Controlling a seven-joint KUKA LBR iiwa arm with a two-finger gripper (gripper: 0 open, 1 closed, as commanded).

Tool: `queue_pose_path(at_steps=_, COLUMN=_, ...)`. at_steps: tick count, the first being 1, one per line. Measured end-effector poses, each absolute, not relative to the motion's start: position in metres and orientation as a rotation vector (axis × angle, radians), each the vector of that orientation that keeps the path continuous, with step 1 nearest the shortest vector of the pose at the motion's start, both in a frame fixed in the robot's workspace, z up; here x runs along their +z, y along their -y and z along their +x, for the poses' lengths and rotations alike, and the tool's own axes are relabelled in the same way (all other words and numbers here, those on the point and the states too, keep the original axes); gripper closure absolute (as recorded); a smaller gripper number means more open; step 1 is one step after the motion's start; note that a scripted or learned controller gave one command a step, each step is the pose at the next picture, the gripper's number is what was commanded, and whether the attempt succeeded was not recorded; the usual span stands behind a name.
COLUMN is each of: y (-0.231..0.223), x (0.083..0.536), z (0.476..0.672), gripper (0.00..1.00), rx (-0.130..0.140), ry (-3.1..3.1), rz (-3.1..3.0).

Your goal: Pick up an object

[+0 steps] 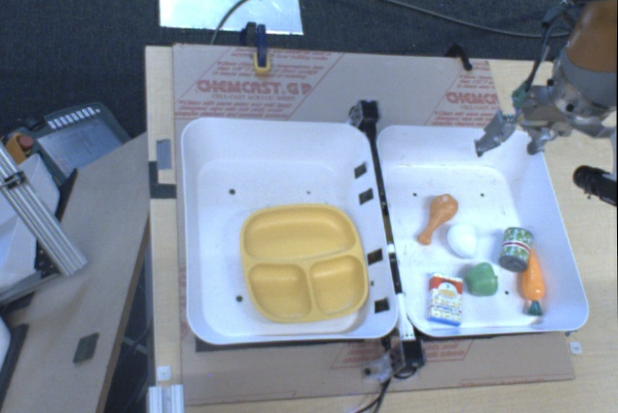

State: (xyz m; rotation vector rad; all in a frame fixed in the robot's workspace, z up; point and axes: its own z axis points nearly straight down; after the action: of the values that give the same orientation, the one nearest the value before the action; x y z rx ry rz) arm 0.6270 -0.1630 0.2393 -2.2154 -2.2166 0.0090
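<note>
The camera looks down at a slant on a tabletop [164,199] bearing two shallow white bins side by side. The left bin [208,170] holds a yellow divided tray [302,261] lying flat toward its near side, with one long compartment and two smaller ones. The right bin [454,175] holds a cluster of small items in its near right part. A toy drumstick [437,217] lies at a slant near the bin's middle, and a white egg [463,239] sits just beside its lower end. To the right of the egg stands a small can [516,248], and a toy carrot [532,282] lies just beside the can, near the bin's right wall. A green pepper [481,279] rests below the egg, and a small box [445,298] with a red and white label lies to its left.

The arm [591,44] reaches in from the right, and its pincer [514,136] hangs over the far right corner of the right bin, well apart from the items. Its two fingers stand spread apart with nothing between them.
</note>
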Motion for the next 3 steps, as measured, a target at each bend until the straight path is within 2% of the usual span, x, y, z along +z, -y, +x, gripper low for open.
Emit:
queue_pose_path(at_steps=1, y=0.163, x=0.246, z=0.629, gripper=0.00, rx=-0.001, ry=2.226, rz=-2.219)
queue_pose_path(at_steps=3, y=0.157, x=0.151, z=0.626, gripper=0.00, rx=0.002, ry=2.222, rz=-2.219)
